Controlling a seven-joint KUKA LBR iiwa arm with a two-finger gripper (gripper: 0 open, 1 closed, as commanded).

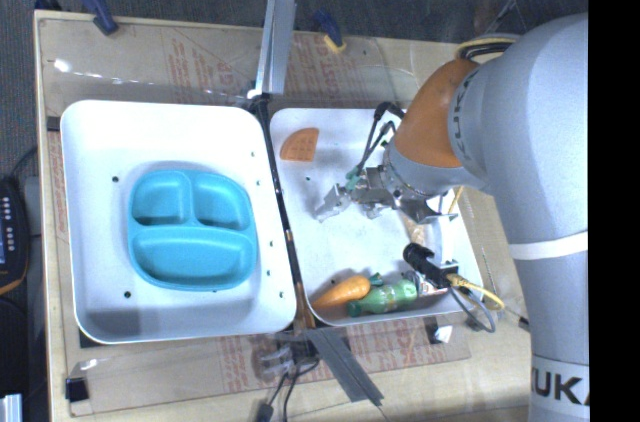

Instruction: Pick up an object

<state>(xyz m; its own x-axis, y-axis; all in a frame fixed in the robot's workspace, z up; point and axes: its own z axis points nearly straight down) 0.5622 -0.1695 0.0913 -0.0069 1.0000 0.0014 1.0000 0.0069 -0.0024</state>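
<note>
Two bins: shallow white bins side by side on the surface (pixel 60 60), left bin (pixel 90 140) and right bin (pixel 345 125).
Left bin: holds a blue divided tray (pixel 192 228), lying flat near its middle.
Right bin, far end: an orange wedge-shaped piece (pixel 300 145) near the top left corner.
Right bin, near end: a carrot (pixel 342 290) lies along the near wall, with a green bottle (pixel 392 297) just beside it on its right.
Arm: grey arm (pixel 545 140) with orange band (pixel 432 122) reaches in from the right over the right bin.
Gripper: gripper (pixel 335 200) low over the middle of the right bin, pointing left; open or closed state cannot be told, and nothing is seen between its tips.
Clamps: blue clamps (pixel 98 10) on the far edge of the surface.
</note>
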